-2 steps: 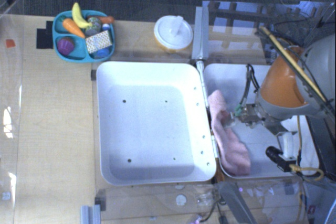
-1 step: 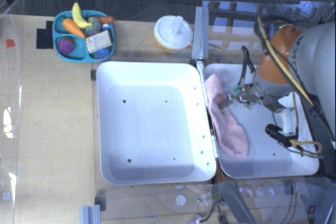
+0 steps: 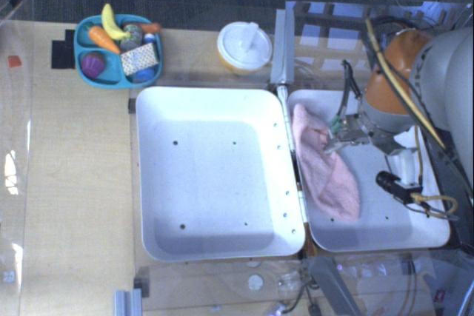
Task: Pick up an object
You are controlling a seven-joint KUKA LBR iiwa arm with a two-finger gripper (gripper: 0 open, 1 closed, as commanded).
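A pink cloth lies crumpled along the left side of the right bin, running from the far left corner toward the near middle. My gripper is low in the right bin, reaching in from the right, with its tips at the cloth's upper right edge. The tips appear to touch or pinch a fold of the cloth, but the view is too small to tell how the tips stand.
The left bin stands beside the right one. A blue divided tray with toy food sits at the back left of the bench. A white lidded bowl stands behind the bins.
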